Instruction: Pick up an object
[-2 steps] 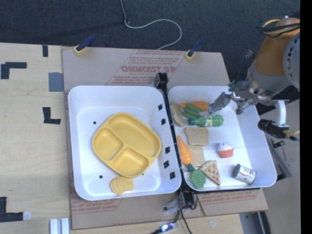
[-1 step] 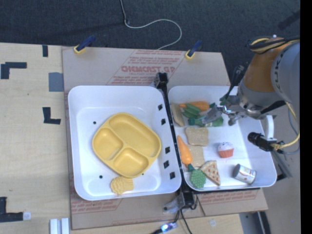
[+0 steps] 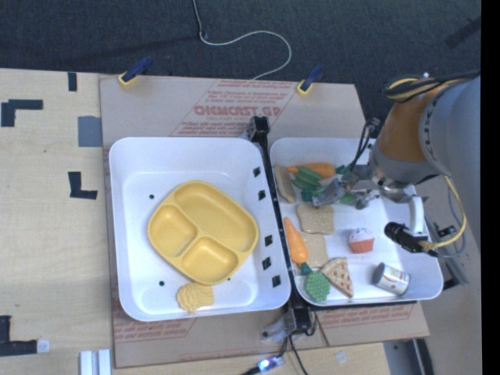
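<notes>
I've got the end effector low in the right bin, can't tell its state; bread just below it, green veg beside.

- The white bins are looking like smooth plastic.
- The yellow tray is showing a matt plastic finish.
- The small can is gleaming like metal.
- The sheet under them is looking like brown cardboard.
</notes>
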Motion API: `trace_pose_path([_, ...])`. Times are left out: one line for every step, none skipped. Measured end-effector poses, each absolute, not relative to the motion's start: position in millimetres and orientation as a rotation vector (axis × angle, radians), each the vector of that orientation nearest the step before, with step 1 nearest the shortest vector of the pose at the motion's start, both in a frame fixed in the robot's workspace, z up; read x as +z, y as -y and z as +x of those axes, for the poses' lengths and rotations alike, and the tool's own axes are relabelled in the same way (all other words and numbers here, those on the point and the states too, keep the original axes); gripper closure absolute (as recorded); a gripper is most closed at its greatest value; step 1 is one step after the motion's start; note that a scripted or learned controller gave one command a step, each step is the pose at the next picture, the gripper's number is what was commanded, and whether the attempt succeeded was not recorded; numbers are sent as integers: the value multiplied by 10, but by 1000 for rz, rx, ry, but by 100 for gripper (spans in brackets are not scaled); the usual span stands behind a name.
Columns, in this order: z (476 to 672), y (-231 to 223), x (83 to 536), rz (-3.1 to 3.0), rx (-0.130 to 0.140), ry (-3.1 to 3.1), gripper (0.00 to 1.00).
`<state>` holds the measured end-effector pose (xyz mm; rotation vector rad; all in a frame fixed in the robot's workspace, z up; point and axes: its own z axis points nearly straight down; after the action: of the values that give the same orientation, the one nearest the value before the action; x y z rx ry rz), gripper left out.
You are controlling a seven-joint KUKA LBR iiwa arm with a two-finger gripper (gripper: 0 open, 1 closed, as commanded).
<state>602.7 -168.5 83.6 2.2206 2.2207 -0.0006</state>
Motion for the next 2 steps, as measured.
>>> trace_pose_path([6047,1675,978,2218,6,-2221,100])
trace_pose_path([6021,1641,1603,2217,4,-2221,100])
